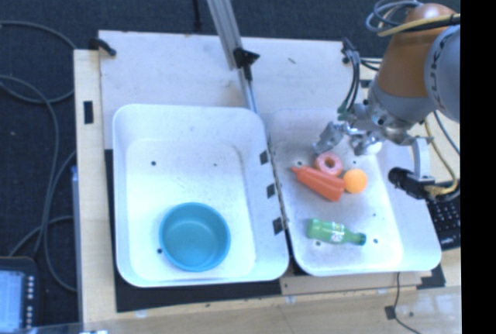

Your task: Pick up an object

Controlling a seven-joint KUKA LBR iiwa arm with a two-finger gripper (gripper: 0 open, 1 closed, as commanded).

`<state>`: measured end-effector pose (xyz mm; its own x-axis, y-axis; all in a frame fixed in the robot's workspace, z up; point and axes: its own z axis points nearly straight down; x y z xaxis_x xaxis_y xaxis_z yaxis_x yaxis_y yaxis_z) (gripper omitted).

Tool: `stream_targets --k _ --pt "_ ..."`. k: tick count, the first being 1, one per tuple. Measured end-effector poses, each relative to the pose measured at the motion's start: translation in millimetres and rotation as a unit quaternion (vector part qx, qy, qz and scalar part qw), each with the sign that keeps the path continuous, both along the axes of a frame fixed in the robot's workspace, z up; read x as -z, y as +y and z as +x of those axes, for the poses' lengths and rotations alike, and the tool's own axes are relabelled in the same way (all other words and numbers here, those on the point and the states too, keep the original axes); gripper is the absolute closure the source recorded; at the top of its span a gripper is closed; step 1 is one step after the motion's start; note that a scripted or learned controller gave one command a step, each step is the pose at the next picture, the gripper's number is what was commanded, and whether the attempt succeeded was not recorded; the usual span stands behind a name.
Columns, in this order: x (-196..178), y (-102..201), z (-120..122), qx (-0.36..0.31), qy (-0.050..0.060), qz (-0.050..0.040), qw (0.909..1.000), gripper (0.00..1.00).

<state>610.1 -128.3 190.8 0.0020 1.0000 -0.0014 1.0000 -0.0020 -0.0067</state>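
In the right bin [387, 247] lie an orange carrot [318, 182], a pink ring [330, 163], a small orange ball [355, 181] and a green bottle [333, 232] on its side. My gripper [346, 139] hangs over the bin's far part, just above the pink ring, its two fingers spread apart and open. Nothing sits between the fingers [327, 137]. The left bin [139, 170] holds a blue bowl [194, 236] near its front.
A metal pole [221, 7] slants from the top of the view down to the gap between the bins. Cables lie on the dark floor at the left. A black part [407, 181] of the arm juts out beside the right bin's right rim.
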Motion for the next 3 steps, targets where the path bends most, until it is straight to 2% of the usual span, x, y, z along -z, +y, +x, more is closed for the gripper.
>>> stream_targets --k 1,2,3 --pt "61.7 6.8 -3.5 0.001 0.001 0.0 1.0 0.0" --pt "42.9 6.5 0.3 0.003 -0.005 0.0017 1.0 1.0" --pt "-3.8 1.8 1.0 0.003 -0.007 0.001 1.0 1.0"
